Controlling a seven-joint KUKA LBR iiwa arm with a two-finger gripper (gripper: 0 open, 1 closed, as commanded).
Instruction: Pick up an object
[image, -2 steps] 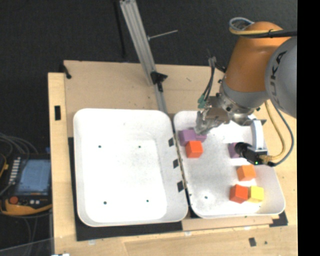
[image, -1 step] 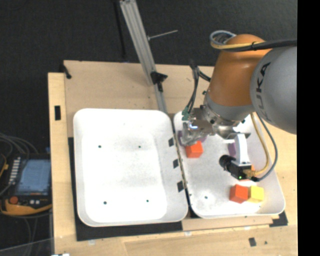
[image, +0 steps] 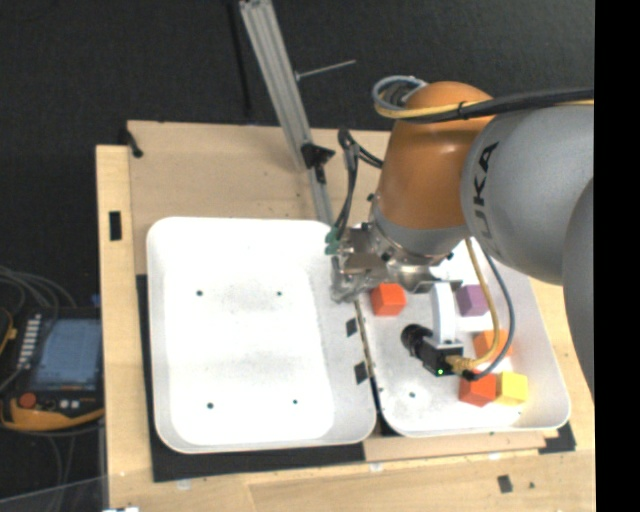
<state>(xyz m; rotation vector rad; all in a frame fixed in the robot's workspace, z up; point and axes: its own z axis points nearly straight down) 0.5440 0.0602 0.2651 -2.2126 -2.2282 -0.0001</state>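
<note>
Pincer (image: 372, 283) hung low over right bin (image: 545, 415), beside orange block (image: 388, 298); finger state could not be told. Nothing visibly lifted; grasp apparently remained.

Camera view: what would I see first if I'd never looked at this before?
The big grey arm with its shiny orange band hangs over the right bin. Below it sit bright blocks: an orange block near the bin's left edge, a purple one further right, and a yellow block beside another orange one at the near corner.
</note>
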